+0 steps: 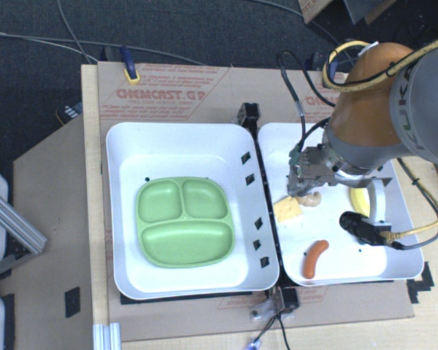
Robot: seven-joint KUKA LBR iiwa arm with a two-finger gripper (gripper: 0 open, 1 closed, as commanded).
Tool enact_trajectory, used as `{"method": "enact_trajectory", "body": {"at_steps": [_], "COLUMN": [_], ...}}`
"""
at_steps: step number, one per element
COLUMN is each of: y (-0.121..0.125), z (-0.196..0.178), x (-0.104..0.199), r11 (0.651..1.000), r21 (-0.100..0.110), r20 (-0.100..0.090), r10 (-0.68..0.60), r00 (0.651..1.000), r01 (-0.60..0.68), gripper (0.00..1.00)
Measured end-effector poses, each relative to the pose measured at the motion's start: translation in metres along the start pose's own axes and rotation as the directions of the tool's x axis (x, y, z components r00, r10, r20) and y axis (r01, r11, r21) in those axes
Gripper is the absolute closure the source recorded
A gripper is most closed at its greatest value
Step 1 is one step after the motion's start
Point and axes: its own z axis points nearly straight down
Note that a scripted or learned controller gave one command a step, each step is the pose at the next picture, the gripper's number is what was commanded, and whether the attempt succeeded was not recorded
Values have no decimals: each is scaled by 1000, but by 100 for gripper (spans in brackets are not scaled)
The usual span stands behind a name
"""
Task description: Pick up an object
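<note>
In the right bin (336, 268) my gripper (304, 186) reaches down over a small tan object (312, 198) that lies against a yellow wedge like cheese (287, 209). An orange sausage (314, 258) lies nearer the front of that bin. A yellow banana-like piece (359, 199) shows partly under my wrist. Nothing is visibly lifted off the bin floor.
The left bin (124, 152) holds a green divided plate (184, 221). Black clips (256, 224) line the wall between the bins. A black cable connector (361, 228) hangs over the right bin, and cables run behind the bench.
</note>
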Motion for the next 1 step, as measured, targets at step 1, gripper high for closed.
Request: {"method": "enact_trajectory", "body": {"at_steps": [1], "y": [18], "z": [7], "x": [57], "r11": [1000], "r21": [-2], "r20": [0], "r10": [-1], "r00": [1000], "r01": [1], "gripper": [100]}}
